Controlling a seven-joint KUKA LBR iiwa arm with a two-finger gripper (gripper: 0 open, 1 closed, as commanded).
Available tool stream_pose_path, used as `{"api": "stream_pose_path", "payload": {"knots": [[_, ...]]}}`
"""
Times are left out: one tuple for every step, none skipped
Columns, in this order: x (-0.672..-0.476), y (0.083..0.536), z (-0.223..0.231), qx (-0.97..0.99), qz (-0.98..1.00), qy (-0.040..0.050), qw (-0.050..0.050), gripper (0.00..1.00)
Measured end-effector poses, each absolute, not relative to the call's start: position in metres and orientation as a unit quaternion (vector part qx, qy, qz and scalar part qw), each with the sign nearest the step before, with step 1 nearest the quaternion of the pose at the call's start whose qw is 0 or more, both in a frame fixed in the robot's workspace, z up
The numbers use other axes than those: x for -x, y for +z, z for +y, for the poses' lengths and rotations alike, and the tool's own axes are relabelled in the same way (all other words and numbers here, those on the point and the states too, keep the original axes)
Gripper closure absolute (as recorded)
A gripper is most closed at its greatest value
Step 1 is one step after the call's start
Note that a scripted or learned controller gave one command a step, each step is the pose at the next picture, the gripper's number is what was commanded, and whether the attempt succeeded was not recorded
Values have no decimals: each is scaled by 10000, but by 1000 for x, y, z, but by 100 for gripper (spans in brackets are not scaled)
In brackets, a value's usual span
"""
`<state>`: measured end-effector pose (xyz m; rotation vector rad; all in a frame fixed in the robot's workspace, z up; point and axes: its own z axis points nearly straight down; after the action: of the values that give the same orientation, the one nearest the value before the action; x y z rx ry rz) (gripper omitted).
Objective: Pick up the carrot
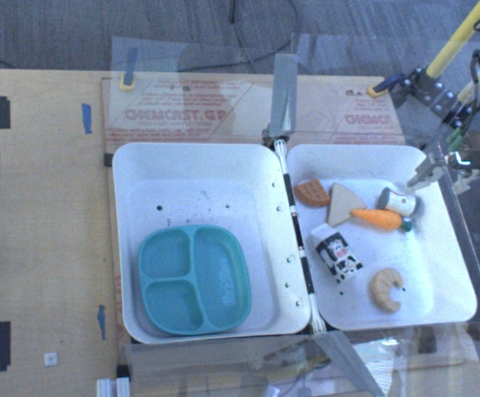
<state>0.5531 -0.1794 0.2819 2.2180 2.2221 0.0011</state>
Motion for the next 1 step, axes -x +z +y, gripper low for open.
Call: {"api": "stream_pose_path", "payload": {"knots": [[-562, 129, -180, -6541, 7564, 3, 2, 0]]}}
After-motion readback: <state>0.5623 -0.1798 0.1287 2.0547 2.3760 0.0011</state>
